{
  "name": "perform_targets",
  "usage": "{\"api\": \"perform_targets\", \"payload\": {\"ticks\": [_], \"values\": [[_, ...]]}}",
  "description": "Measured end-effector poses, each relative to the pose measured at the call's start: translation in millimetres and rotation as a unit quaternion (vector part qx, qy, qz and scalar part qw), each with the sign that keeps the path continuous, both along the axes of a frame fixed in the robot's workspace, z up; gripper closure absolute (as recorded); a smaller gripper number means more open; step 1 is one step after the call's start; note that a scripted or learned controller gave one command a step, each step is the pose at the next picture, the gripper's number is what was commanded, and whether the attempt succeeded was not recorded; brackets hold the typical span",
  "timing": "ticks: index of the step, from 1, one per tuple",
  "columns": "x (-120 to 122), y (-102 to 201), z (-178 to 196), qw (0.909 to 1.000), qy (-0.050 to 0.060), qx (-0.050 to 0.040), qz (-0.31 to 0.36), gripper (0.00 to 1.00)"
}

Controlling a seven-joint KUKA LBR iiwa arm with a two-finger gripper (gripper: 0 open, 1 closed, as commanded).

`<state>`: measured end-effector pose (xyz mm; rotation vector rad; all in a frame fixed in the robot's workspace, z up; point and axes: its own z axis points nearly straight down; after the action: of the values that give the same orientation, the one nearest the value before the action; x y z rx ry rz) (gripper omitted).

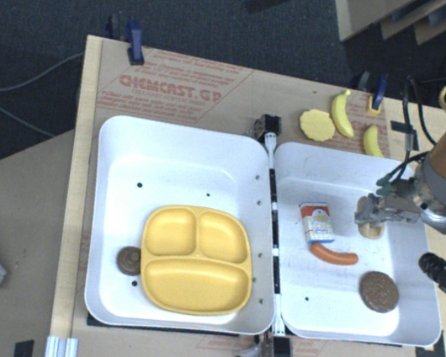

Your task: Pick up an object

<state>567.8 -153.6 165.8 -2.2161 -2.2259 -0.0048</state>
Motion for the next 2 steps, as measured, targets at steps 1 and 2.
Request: {"api": "perform_targets", "payload": {"ticks": [1,2], "values": [[-5.0,85.6,20.1,1.0000,0.001,0.0007,0.002,1.00],[-5.7,79.5,18.7,1.0000,0.002,-0.0008,-0.002,0.00]]}}
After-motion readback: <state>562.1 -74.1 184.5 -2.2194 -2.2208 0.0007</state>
